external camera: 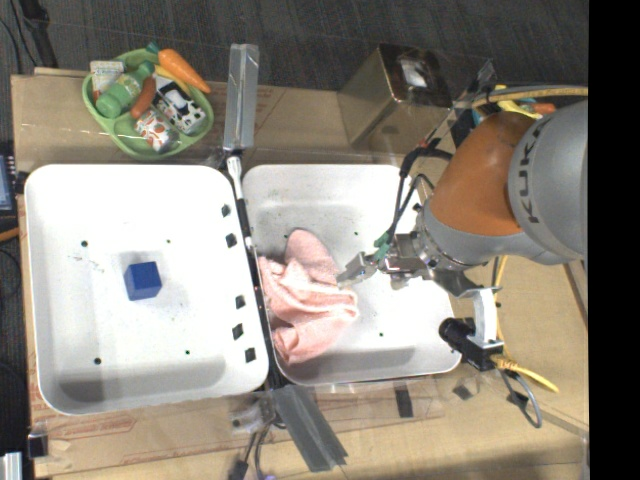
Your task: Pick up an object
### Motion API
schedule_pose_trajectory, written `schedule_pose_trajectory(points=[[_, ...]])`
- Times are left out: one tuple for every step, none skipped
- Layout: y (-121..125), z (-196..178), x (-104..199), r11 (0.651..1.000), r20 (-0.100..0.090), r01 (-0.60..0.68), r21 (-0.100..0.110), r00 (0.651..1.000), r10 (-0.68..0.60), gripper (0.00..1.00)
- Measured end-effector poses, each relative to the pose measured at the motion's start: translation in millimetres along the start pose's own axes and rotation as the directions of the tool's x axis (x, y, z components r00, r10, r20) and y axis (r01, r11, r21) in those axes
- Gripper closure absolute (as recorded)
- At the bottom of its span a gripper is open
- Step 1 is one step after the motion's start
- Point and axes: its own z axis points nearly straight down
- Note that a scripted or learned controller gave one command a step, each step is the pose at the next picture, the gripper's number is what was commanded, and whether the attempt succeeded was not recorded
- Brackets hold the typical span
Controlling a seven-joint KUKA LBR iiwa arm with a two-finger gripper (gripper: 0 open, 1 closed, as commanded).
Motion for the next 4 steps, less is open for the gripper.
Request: schedule_pose_trajectory(points=[[13,100,-20,1.0,0.001,0.029,-0.01,1.0,-0.029,0.0],[45,101,40,0.977,0.004,0.215,-0.008,0.977,-0.215,0.0],[16,101,39,0.891,0.005,0.453,-0.006,0.891,-0.453,0.0],[16,92,39,0.889,0.002,0.457,-0.005,0.889,-0.457,1.0]])
